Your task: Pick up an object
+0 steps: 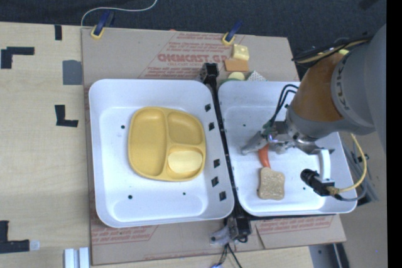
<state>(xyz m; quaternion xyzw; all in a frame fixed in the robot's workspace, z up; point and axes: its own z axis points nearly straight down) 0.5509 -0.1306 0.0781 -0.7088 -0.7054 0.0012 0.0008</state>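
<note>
In the right bin [248, 201] a small orange-red piece [265, 157] lies near the middle. A tan slice of toy bread [271, 184] lies flat just in front of it. My gripper [259, 145] hangs low over the right bin, directly at the far end of the orange-red piece and seemingly touching it. The wrist and the orange-banded arm [317, 97] cover the bin's right part. A yellow divided plate [166, 142] rests in the left bin [107, 135].
Behind the bins, on the cardboard, sit a yellow block [240, 51], a brown block [236, 64] and a pale green item [235, 76]. A black plug with a yellow cable [316, 181] hangs over the right bin's near right corner. A black divider [220, 135] separates the bins.
</note>
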